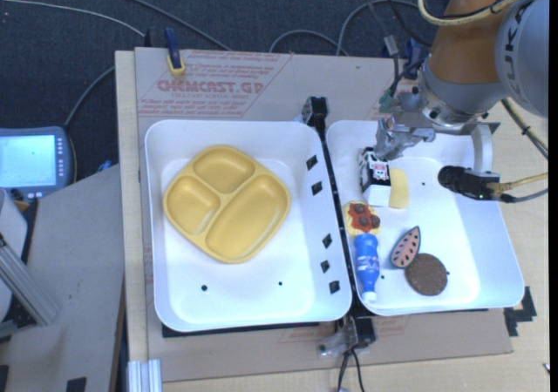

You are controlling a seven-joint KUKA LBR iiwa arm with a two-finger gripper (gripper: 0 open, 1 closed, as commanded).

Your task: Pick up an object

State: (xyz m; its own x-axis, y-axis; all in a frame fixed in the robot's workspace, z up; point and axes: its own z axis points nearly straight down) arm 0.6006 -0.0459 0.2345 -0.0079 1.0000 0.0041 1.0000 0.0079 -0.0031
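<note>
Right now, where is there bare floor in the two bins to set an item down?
Left bin: a strip along its near wall below the yellow tray. Right bin: its right half, beyond the brown disc. Crowded: the right bin's left side, by the gripper and blue bottle.

Tool (381,155) low, arm from right

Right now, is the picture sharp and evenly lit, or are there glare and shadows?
Camera view: fairly sharp and evenly lit; soft highlights on the yellow divided plate in the left bin; a faint shadow falls under the end effector in the right bin; the small monitor at the left edge glows washed out.
</note>
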